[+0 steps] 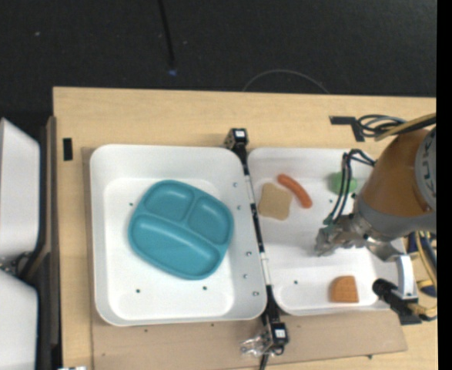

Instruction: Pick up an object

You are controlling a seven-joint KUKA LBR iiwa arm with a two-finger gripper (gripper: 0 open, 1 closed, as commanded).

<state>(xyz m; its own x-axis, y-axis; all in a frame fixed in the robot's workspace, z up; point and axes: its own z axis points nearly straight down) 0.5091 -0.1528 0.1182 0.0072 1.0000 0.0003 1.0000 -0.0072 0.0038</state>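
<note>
The hand (327,241) hangs low inside the right-hand shallow white plastic bin (303,303), over bare floor near the bin's middle, at the end of the grey arm with its orange band (399,179). Whether the hand is wide or narrow I cannot tell; its dark tip is too small and blurred, and nothing shows gripped in it.

Taking the hand as landmark: the flat tan toast-shaped slice (275,202) lies up and to the camera-left of it, near the wall between the bins. The slim orange-red sausage-shaped piece (295,190) lies just beyond the slice, touching or almost touching it, its long axis running on a diagonal from upper left to lower right. The small rounded orange block (344,289) sits below the hand, towards the near wall, and seems the closest candidate. A green item (341,182) is partly hidden behind the arm.

The left-hand bin (110,299) holds a smooth teal divided plate (181,228), well apart from the hand, across the divider. Both bins rest on the pale wooden tabletop (148,114)
</note>
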